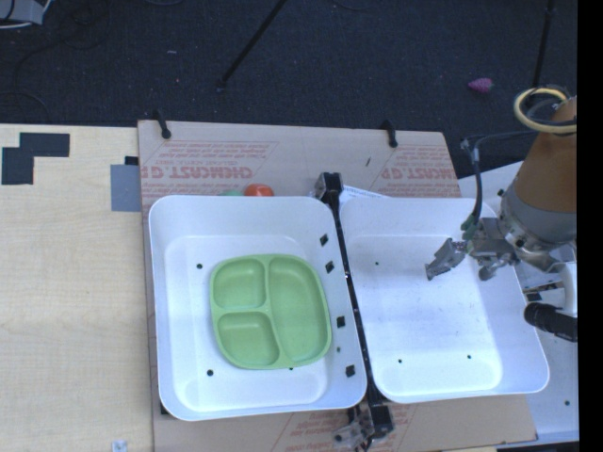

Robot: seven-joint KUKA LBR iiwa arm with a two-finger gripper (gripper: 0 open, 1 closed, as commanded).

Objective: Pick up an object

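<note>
One fixed camera looks down at a slant on both white bins (179, 281).

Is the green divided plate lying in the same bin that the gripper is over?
No: the green divided plate lies in the left bin, while the gripper is over the right bin.

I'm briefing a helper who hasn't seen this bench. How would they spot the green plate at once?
Find the two white bins side by side; take the left bin, away from the arm. The green plate lies flat on its floor, a rounded tray split into three compartments, the one coloured thing inside either bin.
</note>
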